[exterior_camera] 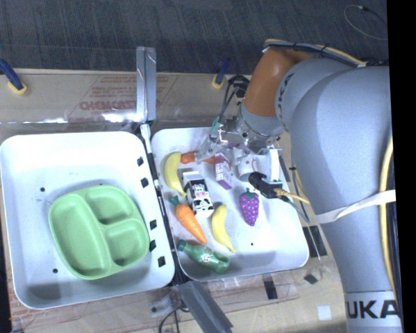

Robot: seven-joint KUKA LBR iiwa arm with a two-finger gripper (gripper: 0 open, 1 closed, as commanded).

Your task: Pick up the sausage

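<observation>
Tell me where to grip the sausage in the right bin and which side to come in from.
Grip the sausage across its short reddish-brown body, coming straight down from above. It seems to lie flat near the right bin's far edge, with a banana close on its left and the gripper to its right, so a sideways approach looks crowded. Its right end is hard to make out.

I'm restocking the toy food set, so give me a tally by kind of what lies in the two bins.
Bananas: 2, one at the back and one nearer the front
Carrot: 1
Grape bunch: 1
Green bottle: 1
Small cartons: 2, a black-and-white one and a purple one
Sausage: 1
Green divided plate: 1
Total: 9
</observation>
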